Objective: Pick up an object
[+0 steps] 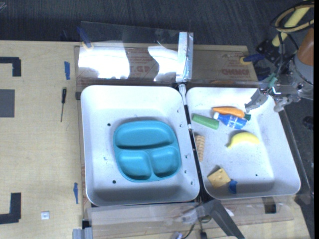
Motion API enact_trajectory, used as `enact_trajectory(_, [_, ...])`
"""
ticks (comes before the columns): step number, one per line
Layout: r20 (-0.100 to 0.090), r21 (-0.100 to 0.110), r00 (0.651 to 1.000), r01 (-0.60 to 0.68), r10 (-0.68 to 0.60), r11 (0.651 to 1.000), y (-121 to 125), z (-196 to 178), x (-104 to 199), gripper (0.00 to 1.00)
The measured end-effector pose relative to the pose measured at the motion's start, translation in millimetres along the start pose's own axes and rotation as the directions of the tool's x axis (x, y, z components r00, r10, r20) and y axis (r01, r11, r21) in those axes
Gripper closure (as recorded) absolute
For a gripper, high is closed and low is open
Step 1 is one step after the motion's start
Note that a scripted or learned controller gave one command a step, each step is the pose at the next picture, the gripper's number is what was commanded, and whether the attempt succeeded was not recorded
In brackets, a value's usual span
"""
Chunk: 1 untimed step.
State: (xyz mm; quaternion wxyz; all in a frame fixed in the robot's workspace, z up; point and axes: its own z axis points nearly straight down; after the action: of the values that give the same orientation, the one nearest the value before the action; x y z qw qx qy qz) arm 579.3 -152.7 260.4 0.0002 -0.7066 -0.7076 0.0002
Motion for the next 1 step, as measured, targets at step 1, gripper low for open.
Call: enact_trajectory(1, [0.005,-0.010,0.983,0.186,-0.186,0.983,9.4,-108.3,5.0,0.00])
